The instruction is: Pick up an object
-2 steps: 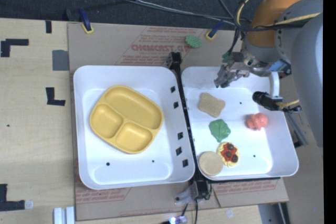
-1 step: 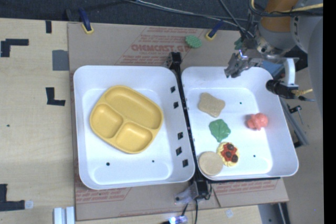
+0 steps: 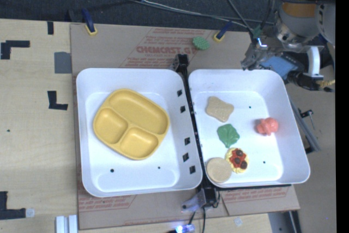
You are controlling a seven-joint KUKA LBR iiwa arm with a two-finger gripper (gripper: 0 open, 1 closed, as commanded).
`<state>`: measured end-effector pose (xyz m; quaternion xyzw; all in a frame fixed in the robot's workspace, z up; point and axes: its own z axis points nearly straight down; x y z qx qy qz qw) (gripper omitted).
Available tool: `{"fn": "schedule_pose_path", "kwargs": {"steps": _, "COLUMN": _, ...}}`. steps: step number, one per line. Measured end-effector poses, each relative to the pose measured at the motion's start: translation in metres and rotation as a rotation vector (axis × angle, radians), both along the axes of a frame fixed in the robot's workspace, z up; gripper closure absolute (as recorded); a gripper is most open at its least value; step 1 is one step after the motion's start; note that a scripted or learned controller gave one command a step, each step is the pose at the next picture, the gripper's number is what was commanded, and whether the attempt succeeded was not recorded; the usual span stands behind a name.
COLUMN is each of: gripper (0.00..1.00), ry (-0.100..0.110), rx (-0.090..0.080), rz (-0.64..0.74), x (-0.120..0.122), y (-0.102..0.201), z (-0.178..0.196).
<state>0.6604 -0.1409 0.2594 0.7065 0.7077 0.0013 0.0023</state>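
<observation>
**Two bins, one tray, five small pieces, arm off the far right corner**

We counted two shallow white plastic bins side by side on a brown cardboard sheet (image 3: 158, 49). The left bin (image 3: 90, 172) held one yellow tray (image 3: 131, 123) with three compartments, smooth and rounded, sitting at a slant.

The right bin (image 3: 289, 166) held five small food-like pieces. A tan, bumpy biscuit shape (image 3: 219, 109) lay with its long axis running across from upper left to lower right. Below it sat a green leafy lump (image 3: 228, 134), then a round beige disc (image 3: 218, 169) touching a yellow piece with red and dark spots (image 3: 238, 160). A pink, knobbly lump (image 3: 266, 126) lay apart near the right wall.

One green knobbly bit (image 3: 201, 43) rested on the cardboard beyond the bins.

The gripper (image 3: 254, 58) hung above the right bin's far right corner; we could not tell how its fingers stood.
</observation>
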Motion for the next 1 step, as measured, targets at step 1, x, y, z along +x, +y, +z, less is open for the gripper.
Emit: {"fn": "schedule_pose_path", "kwargs": {"steps": 1, "gripper": 1.0, "ry": 0.005, "rx": 0.002, "rz": 0.004, "x": 0.007, "y": 0.0569, "z": -0.0026}}
